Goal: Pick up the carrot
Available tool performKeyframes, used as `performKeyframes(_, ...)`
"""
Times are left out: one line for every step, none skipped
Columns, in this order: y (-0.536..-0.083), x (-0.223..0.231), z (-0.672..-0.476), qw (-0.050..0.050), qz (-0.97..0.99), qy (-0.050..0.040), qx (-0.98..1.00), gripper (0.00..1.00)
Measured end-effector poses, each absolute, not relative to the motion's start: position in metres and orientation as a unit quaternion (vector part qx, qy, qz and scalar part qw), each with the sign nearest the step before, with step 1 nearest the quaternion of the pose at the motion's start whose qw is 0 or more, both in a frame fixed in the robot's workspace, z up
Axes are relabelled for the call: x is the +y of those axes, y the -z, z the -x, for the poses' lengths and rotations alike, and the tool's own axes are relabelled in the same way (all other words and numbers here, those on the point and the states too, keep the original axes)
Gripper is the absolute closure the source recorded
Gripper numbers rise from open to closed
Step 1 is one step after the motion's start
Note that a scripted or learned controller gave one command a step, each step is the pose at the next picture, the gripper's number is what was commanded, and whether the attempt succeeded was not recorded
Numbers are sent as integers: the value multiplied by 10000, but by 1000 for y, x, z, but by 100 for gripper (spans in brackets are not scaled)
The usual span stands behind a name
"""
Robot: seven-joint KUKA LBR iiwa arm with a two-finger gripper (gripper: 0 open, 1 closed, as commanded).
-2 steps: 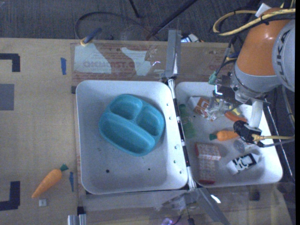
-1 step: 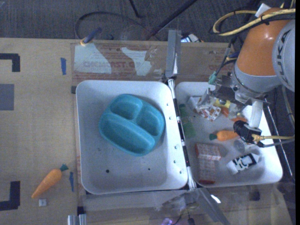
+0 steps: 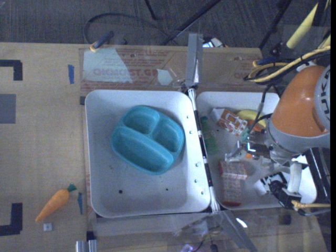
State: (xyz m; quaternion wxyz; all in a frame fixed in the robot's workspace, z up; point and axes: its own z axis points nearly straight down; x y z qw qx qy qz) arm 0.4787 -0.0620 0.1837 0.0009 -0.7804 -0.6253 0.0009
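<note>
One carrot (image 3: pixel 53 204) lies on the bare bench (image 3: pixel 37 140) at the far left, outside both bins, low in the view, its green top pointing up and to the right toward the left bin's near corner. It rests flat and unattended, well apart from the arm. That position suggests it was dropped or knocked clear of the bins rather than set there deliberately, though this is a judgement only.

The left bin (image 3: pixel 100 193) holds a blue divided plate (image 3: pixel 148 139), resting slightly tilted near the bin's centre; the floor around it is bare apart from a few dark specks.

The right bin (image 3: pixel 210 101) carries the clutter: a green item against the dividing wall, an orange-and-white packet (image 3: pixel 231 121) toward the back, something yellow (image 3: pixel 247 114) behind it, and a reddish-brown packet (image 3: pixel 232 176) toward the front.

The gripper (image 3: pixel 247 150) sits low over the right bin, just above that clutter, on the arm (image 3: pixel 299 112) reaching in from the right. Its metal parts blur into the items below, so I cannot tell whether it is released or clenched, nor whether it grasps anything.

Assessment: the task is not yet done. The arm is working the wrong area; the carrot is two bin-widths of travel away and outside the walls, which may put it at the edge of reach.
</note>
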Motion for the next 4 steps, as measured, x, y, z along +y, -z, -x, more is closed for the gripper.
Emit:
performKeyframes(-92,-102,-484,-29,7162,65,-6979,0)
performKeyframes(-94,-138,-589,-81,6329,46,-7742,0)
performKeyframes(-105,-137,-591,-104,6325,63,-7745,100)
performKeyframes(-105,-137,-591,-100,6324,61,-7745,0)
